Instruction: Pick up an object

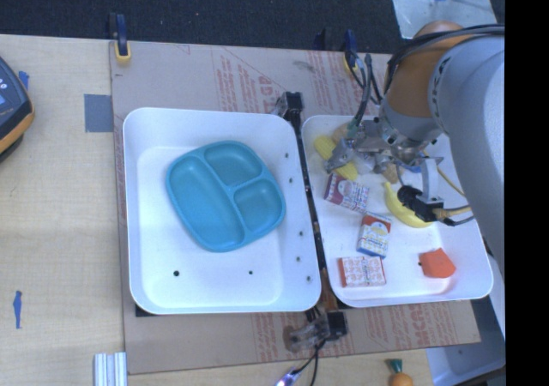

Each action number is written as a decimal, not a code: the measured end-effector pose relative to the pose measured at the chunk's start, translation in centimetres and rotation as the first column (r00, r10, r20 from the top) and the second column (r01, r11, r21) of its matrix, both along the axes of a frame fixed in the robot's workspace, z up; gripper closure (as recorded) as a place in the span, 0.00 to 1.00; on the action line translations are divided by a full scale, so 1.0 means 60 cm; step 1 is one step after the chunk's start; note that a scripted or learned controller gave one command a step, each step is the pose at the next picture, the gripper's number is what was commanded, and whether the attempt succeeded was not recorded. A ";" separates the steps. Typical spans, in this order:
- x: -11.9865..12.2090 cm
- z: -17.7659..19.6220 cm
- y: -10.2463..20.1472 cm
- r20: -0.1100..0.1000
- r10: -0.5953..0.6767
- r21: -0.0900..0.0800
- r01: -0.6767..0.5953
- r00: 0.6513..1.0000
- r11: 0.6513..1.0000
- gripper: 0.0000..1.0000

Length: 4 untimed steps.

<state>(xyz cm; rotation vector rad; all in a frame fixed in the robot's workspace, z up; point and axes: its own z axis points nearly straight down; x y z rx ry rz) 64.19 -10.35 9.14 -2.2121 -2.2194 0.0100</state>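
The right bin (463, 290) holds several small items: a yellow piece (324, 147) at its far left, a red-and-white packet (346, 194), a blue-and-orange carton (374, 236), a red-and-white box (361, 271), an orange block (438, 263) and a yellow banana (403, 209). My gripper (371, 155) hangs low over the far part of this bin, just right of the yellow piece and above the packet. The wrist and cables cover its fingertips. Nothing shows between them.
The left bin (146, 273) carries a blue divided plate (225, 194). Clamps (292, 105) sit at the seam between the bins, far and near. A dark device (12, 110) lies at the bench's left edge. The arm's grey body (467, 110) covers the right bin's far right corner.
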 end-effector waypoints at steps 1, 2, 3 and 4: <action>-0.002 0.015 0.000 -0.008 0.007 0.001 -0.007 1.000 1.000 1.00; -0.005 0.236 0.091 0.010 0.002 0.000 -0.002 1.000 1.000 1.00; -0.071 0.036 0.022 0.008 0.000 -0.001 0.000 1.000 1.000 1.00; -0.035 0.169 0.160 0.009 0.002 0.000 -0.002 1.000 1.000 1.00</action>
